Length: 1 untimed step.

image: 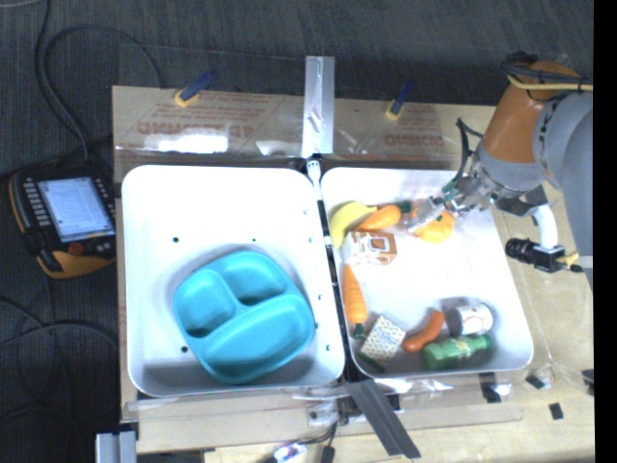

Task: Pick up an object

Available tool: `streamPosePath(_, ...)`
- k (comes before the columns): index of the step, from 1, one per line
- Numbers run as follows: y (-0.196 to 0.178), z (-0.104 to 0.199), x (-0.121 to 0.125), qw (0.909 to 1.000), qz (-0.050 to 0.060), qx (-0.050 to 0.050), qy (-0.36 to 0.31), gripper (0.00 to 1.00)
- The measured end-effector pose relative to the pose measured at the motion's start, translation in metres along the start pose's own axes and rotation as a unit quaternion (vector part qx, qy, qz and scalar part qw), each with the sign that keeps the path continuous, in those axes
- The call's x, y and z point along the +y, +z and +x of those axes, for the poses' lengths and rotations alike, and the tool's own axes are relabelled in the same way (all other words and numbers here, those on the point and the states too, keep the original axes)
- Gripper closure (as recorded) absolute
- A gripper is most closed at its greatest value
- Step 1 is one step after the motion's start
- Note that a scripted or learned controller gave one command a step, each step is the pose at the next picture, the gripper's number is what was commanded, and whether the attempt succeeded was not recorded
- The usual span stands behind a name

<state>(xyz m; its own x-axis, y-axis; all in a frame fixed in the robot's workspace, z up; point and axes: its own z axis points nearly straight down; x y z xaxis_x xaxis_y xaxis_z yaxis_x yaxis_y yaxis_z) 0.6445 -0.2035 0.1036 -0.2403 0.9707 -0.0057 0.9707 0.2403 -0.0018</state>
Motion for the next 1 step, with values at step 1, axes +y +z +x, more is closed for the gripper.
streamPosePath(1, -0.0896, 0.0446, -0.0093, 0.9990, -0.001, 0.001, -0.045, 1.00)
